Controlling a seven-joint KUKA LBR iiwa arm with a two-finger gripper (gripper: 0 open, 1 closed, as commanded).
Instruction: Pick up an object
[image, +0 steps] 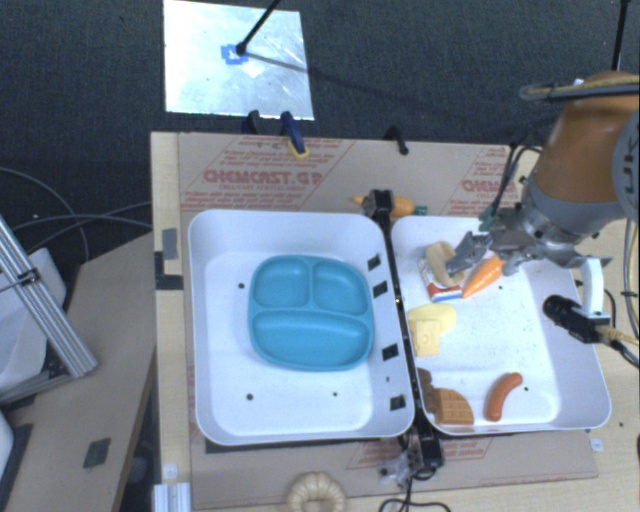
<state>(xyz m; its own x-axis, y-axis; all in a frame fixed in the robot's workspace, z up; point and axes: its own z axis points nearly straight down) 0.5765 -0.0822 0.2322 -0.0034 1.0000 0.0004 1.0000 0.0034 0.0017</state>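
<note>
My gripper (488, 264) hangs over the upper part of the right bin (572, 372), with its grey fingers (463, 252) shut on an orange toy carrot (482, 277) that pokes out down and to the left. Just to the carrot's left lie a tan bread piece (437, 260) and a small red-and-white item (446, 292). Lower in the same bin rest a yellow cheese wedge (429, 326), a brown waffle (449, 406) and a reddish sausage (502, 396).
The left bin (215, 340) holds a blue divided plate (310, 311). Black clips run along the divider (397, 310) between the bins. A black fitting (568, 317) on the arm juts over the right bin's right side. A beige ring (317, 492) lies by the bench's front edge.
</note>
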